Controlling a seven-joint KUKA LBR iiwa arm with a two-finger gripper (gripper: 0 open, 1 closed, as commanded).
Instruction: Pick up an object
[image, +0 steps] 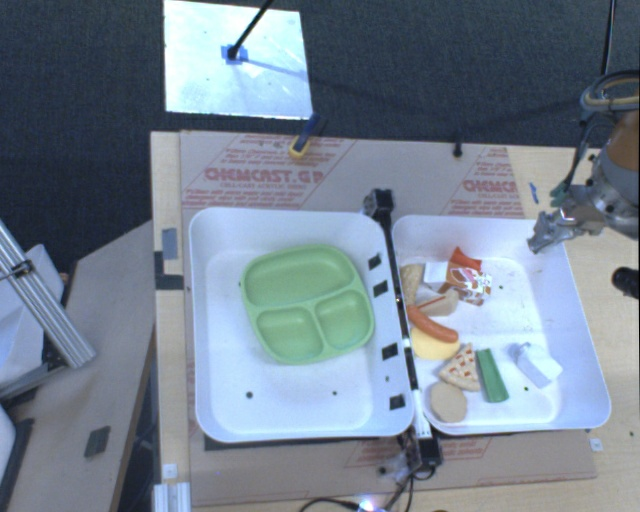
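The right bin holds a pile of toy food. I see a red sausage, a yellow wedge, a pizza slice, a green bar, a round tan cookie, a red and white packet and a small white and grey piece. My gripper hangs above the back right corner of this bin, well apart from all the items. Nothing shows in its grasp.
In the left bin lies a green divided plate. A black-clipped divider runs between the bins. Cardboard lies under both. A metal rail sticks in at the left.
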